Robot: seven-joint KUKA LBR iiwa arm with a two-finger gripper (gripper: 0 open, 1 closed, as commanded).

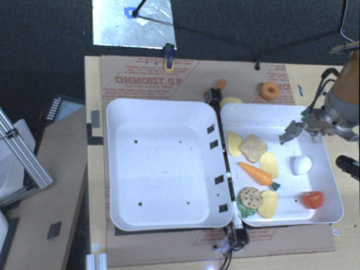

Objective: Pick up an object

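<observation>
The arm (344,103) is reaching in from the right and is hanging over the far right part of the right bin (336,210); its gripper (290,133) is pointing leftward over the bin's floor, and its dark fingers are standing slightly parted with nothing between them; no object is touching them.

The objects are lying in the right bin; a pale bread piece (253,148) is sitting near the middle, with a yellow slice (234,143) touching its left side and another yellow piece (269,165) just to its right and nearer; an orange carrot (256,173) is lying at a slant just in front of these; a white egg (302,165) is resting alone to the right, nearer than the gripper and apart from it; a red tomato (313,199) is sitting in the near right corner; a speckled cookie (250,197) is lying on something green at the near left, with a yellow piece (269,205) touching its right side.

The left bin (115,167) is lying beside the right one; an orange doughnut (270,90) is sitting on the bench beyond the right bin, and a pale yellow object (230,101) is peeking over that bin's far left rim.
</observation>
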